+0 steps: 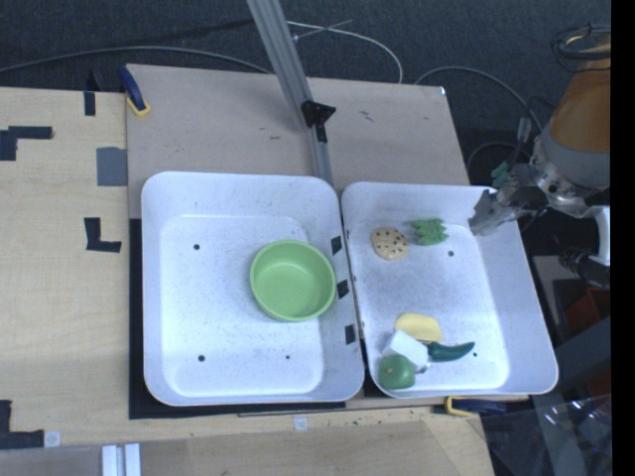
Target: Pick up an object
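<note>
The right bin (496,296) holds a toy pineapple, a tan body (389,243) with a green leafy top (430,230), near its far side. At its near edge lie a yellow piece (419,326), a white block (406,346), a green round fruit (397,371) and a dark green pepper (451,351), bunched together. My gripper (484,215) hangs over the bin's far right corner, right of the pineapple and apart from it. The arm's orange band (585,107) shows at the right edge.
The left bin (189,266) holds a green bowl (292,280) near its right wall. A grey metal pole (283,53) slants down to the bins' far edge. Cables (347,38) run on the dark floor behind the bench.
</note>
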Motion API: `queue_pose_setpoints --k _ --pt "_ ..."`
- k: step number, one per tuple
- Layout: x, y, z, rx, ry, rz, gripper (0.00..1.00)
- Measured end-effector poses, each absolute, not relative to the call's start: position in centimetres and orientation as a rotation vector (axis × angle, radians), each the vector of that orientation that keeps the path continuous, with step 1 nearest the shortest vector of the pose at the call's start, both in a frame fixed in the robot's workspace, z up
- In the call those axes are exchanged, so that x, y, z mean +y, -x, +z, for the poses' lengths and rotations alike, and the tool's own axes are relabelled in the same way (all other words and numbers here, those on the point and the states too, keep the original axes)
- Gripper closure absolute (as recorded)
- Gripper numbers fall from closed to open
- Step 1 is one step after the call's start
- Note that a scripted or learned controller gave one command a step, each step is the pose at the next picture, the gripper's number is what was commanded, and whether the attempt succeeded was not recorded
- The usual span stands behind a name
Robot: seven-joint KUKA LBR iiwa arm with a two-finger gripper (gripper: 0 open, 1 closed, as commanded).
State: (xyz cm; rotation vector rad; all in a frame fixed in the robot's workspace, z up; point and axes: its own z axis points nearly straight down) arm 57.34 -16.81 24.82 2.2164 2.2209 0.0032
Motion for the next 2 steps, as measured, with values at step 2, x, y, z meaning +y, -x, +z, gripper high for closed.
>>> queue_pose_setpoints --k 2 --pt "-6.3 -55.5 23.7 2.232 -2.216 -0.002 1.00"
